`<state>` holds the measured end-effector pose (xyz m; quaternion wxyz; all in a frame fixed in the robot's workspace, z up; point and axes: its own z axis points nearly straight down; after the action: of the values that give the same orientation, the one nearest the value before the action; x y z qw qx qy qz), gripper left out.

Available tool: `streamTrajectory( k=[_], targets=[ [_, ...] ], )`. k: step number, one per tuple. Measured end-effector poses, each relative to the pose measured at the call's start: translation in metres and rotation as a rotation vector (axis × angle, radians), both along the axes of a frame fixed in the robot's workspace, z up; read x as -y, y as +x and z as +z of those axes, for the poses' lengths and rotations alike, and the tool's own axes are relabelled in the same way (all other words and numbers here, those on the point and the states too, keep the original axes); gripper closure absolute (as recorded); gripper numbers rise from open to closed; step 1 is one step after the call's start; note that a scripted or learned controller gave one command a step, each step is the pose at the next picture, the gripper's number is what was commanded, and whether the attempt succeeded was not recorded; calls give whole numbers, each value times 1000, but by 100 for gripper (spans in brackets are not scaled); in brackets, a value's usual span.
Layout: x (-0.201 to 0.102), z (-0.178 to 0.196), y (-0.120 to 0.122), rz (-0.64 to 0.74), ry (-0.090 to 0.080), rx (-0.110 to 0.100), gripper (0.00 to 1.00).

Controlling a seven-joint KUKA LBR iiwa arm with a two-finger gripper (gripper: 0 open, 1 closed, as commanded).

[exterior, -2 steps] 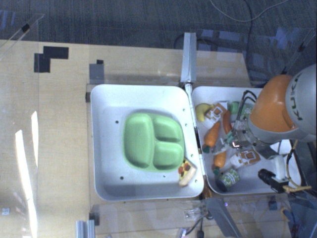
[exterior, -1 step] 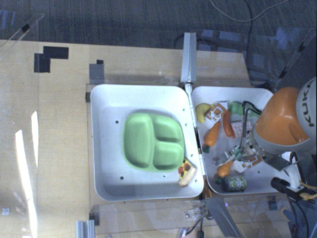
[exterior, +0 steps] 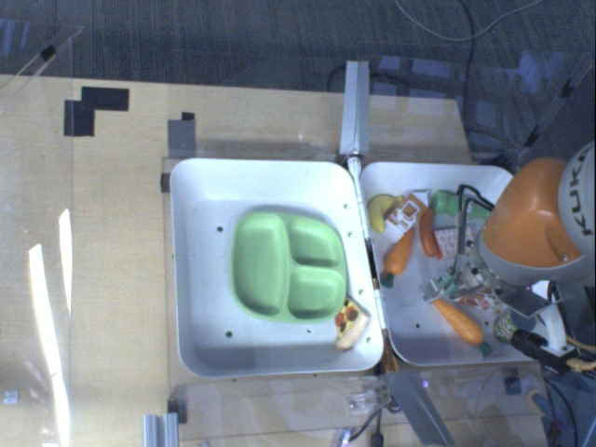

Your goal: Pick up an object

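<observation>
Right white bin [exterior: 410,343] holds 2 orange carrots [exterior: 460,321] near the tool [exterior: 453,282], grip unclear

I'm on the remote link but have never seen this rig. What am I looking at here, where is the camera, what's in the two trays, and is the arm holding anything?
You are looking down at a slant from one fixed camera above a wooden bench. Two shallow white bins sit side by side. The grey machine with the orange band entering from the right is a robot arm; its gripper is down inside the right bin.

The left bin holds a green divided tray and a small toy food piece near its lower right corner.

The right bin holds a jumble of toy food: a carrot, another carrot just below the gripper, something yellow, and small packets.

From this angle I cannot tell whether anything is held.
</observation>
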<state>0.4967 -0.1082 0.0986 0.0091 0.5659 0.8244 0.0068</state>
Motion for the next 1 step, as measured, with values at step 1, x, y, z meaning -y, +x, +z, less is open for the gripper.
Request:
streamTrajectory(
  k=[1],
  targets=[
    [-22, 94, 38, -130, 0, -21, 100]
  ],
)
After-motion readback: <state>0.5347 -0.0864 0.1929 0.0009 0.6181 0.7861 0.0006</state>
